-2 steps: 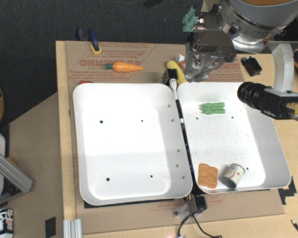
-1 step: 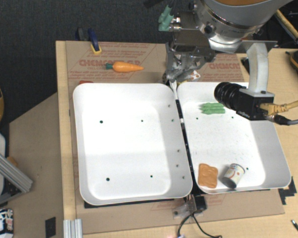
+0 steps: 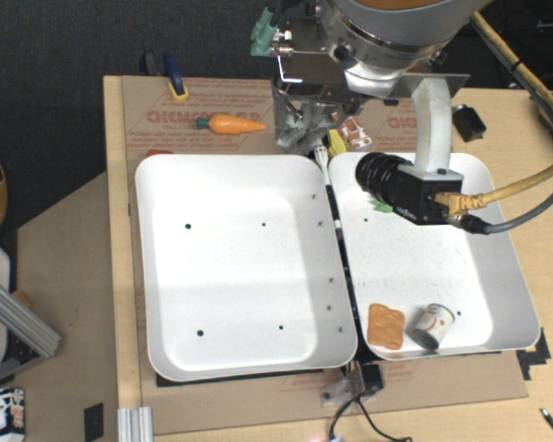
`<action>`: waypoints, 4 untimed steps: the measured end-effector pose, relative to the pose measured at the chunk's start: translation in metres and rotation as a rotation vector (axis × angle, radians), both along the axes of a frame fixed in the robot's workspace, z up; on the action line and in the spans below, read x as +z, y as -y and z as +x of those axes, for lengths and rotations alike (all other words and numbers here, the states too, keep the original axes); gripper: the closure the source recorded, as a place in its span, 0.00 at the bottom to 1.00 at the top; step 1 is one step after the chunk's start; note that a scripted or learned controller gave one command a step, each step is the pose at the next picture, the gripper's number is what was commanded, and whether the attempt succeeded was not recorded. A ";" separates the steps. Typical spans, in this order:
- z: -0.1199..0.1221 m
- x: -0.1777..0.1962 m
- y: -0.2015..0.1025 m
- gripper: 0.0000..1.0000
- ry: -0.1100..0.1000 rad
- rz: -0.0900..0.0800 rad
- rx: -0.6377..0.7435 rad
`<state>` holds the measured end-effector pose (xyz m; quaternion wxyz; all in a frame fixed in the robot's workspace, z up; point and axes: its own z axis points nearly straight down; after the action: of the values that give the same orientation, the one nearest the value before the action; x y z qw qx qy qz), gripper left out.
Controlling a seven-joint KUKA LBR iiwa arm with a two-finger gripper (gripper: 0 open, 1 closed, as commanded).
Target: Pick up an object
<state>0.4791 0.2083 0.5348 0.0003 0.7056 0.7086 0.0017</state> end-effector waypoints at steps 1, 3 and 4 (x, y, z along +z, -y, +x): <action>0.000 0.000 -0.017 1.00 0.000 0.000 -0.002; -0.003 0.001 -0.017 1.00 -0.006 -0.001 0.000; 0.079 -0.001 -0.015 1.00 0.001 -0.002 -0.008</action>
<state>0.5578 0.2237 0.5336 0.0013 0.7085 0.7058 0.0011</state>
